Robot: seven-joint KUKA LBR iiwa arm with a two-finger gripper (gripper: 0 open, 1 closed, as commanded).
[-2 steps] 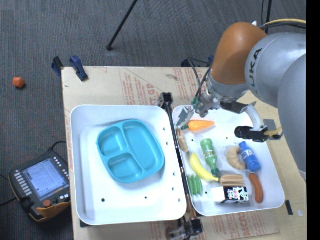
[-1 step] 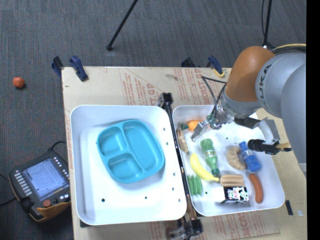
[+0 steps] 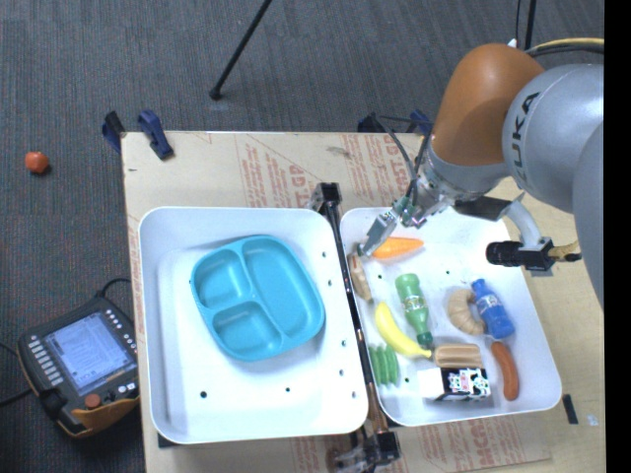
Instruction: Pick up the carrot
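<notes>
Carrot, orange and tapered, lies flat near the upper-left corner of the right bin, its long axis roughly parallel to that bin's far wall and its surface apparently touching the bin floor. The gripper hangs just above and to the left of the carrot, its two fingers slanting downward toward the bin's left wall; they appear to stand slightly apart, with nothing visible between them, so the carrot is judged not yet grasped. The arm enters from the right and bends over the bin, a posture that keeps the wrist over the target while leaving the other items undisturbed. Those items sit lower in the same bin: a green bottle, a banana, a croissant, a blue bottle, a sausage and a small milk carton. The carrot lies apart from all of them, which should ease an approach from above. The left bin holds a blue divided plate. The nearness of the wall may limit finger clearance on the carrot's left end.
</notes>
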